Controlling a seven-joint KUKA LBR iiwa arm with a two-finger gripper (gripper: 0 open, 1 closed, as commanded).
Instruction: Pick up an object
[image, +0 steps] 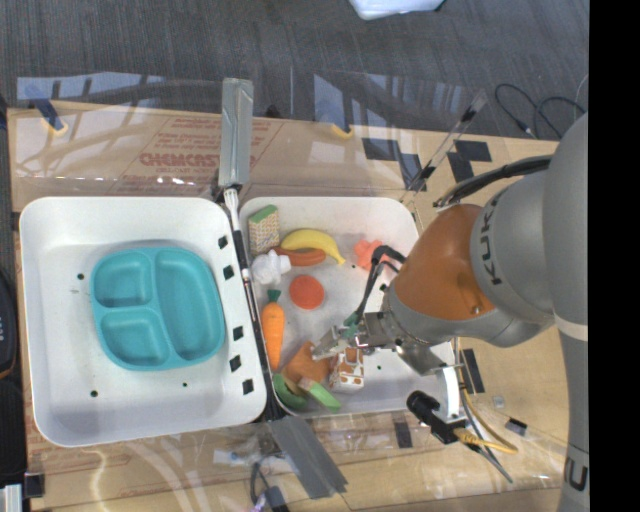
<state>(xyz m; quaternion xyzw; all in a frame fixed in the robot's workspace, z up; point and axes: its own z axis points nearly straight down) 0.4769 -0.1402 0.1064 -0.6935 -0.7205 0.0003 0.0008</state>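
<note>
The right bin (398, 214) holds several toy foods. Among them are a yellow banana (312, 242), an orange carrot (273, 332), a red round piece (307, 291), a small white bottle (268, 268) and a tan textured block (263, 229). My gripper (338, 352) hangs low over the bin's front part. It is just above a small white and orange box (350, 376) and beside a brown piece (305, 365). A green piece (318, 396) lies at the front wall. The arm's orange band hides the bin's right side.
The left bin (50, 230) holds a teal divided plate (158, 305). A pink-orange item (368, 250) lies near the back of the right bin. A grey divider bar (236, 120) stands between the bins at the back. Cables and tape lie on the bench at the front right.
</note>
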